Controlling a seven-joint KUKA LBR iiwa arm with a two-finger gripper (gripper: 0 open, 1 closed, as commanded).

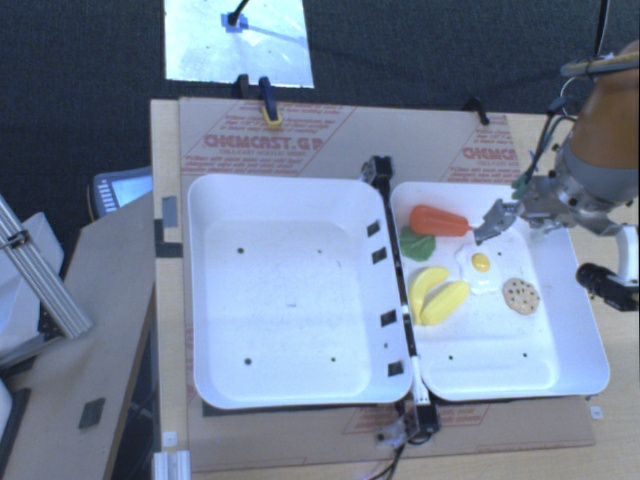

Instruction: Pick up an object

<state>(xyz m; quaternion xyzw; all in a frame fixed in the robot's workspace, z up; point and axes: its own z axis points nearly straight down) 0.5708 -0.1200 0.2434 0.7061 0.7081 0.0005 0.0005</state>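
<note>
We see the grey claw (pixel 493 222) hanging over the right shallow white plastic bin (pixel 570 368), near its upper middle; whether it is wide or narrow we cannot tell. Just left of its tip lies the orange toy carrot (pixel 438 221) with a green leafy end (pixel 417 244). Below the tip sits the white toy fried egg with a yellow yolk (pixel 480 265), the yellow toy banana (pixel 438 295) beside it, and the round tan toy cookie (pixel 520 295) to the right. The left white bin (pixel 215 208) adjoins it on the cardboard-covered surface (pixel 330 138).

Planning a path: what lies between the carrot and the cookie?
In the camera view, the fried egg lies between the carrot and the cookie.
</note>
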